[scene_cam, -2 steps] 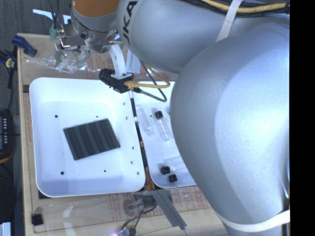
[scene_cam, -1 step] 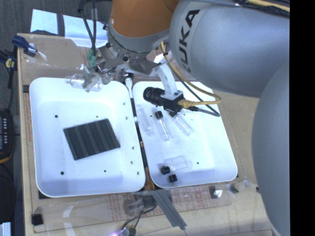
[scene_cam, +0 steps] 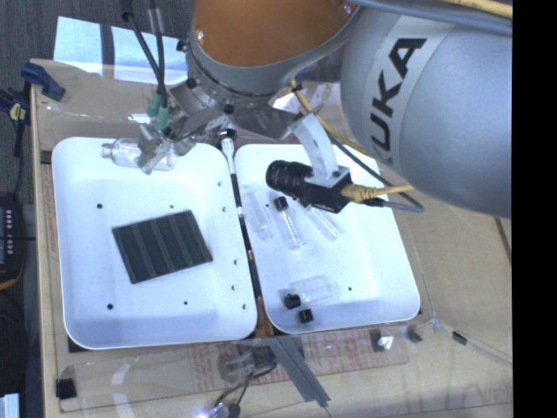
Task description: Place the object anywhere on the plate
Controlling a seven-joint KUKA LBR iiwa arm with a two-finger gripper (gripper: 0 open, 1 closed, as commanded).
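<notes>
Camera view | end effector low over the left bin at its far edge, grip state can't be told | clear vial just beside it | dark ribbed plate mid-bin, apart from vial

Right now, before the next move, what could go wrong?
The clear vial by the gripper is at the left bin's back rim, far from the dark plate. I cannot confirm a grip, so it may drop short. The plate's ribbed top might let it roll off.
</notes>
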